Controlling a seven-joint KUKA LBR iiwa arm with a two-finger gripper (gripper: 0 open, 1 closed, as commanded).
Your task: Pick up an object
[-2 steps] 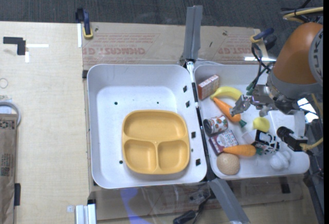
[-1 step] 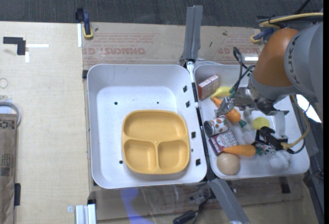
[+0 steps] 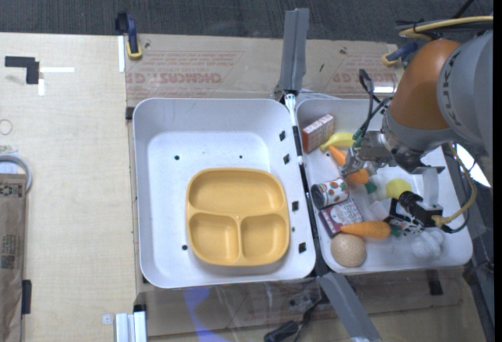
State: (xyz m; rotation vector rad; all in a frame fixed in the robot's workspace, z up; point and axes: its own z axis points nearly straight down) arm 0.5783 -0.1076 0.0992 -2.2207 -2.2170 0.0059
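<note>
The right bin (image 3: 463, 246) holds several small items. Among them are a brown-red box (image 3: 317, 132), a banana (image 3: 340, 141), a small labelled can (image 3: 330, 191), a maroon packet (image 3: 343, 214), a carrot (image 3: 365, 229), a round beige ball (image 3: 349, 250) and a yellow lemon (image 3: 398, 187). My gripper (image 3: 358, 161) reaches down into the middle of this bin from the right. It is just right of the banana and directly over a small orange item (image 3: 358, 175). I see nothing lifted off the bin floor.
The left bin (image 3: 157, 176) contains a yellow divided plate (image 3: 238, 216). A grey divider post (image 3: 294, 50) stands behind the bins' shared wall. A white crumpled item (image 3: 427, 245) lies in the right bin's front right corner. The bulky arm hangs over the right bin's back half.
</note>
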